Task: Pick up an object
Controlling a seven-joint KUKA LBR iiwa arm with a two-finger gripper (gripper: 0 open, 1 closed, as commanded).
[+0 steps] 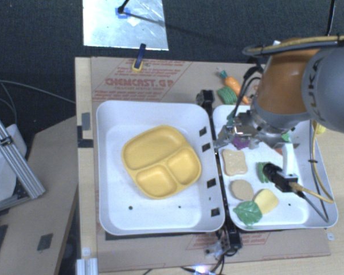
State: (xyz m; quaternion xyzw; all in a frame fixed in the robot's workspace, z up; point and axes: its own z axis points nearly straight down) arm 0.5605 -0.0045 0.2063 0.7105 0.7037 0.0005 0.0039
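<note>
Inside the left bin [116,209] lies a yellow plate [160,161]; right bin [298,212] holds a bread slice [235,162]; pincer [234,134] state unclear.

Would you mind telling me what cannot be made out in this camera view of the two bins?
In the camera view:
1. Far half of the right white bin: covered by the grey arm with the orange band.
2. Small red and green scraps at the arm's edge: mostly beneath it, unidentifiable.
3. Gripper: what it grips, if anything, is lost in dark clutter under the wrist.
</note>
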